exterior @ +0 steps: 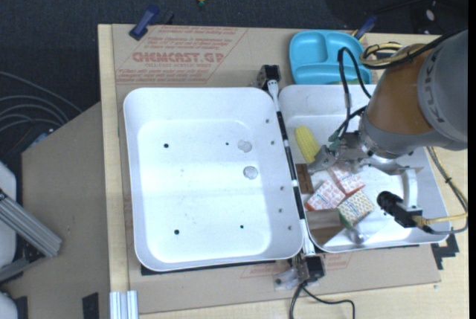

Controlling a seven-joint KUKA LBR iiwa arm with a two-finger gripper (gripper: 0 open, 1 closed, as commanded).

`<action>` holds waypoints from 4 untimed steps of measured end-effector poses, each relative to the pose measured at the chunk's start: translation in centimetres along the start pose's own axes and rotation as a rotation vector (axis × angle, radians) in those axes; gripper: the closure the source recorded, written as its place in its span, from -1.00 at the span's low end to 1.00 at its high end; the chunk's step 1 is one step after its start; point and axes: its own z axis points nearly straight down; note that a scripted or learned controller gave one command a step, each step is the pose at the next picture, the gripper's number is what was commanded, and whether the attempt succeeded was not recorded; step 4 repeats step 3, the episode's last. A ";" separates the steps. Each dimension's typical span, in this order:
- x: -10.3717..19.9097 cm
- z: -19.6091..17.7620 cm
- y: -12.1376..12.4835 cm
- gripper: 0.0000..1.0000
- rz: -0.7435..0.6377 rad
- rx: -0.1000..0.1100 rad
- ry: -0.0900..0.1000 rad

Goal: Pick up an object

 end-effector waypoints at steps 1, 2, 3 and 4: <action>-0.4 1.4 5.9 -1.00 -0.002 -0.015 -0.005; -0.5 0.4 6.0 1.00 -0.001 -0.019 -0.007; 6.1 -12.4 4.9 1.00 -0.004 -0.008 0.001; 6.1 -12.4 4.9 1.00 -0.004 -0.008 0.001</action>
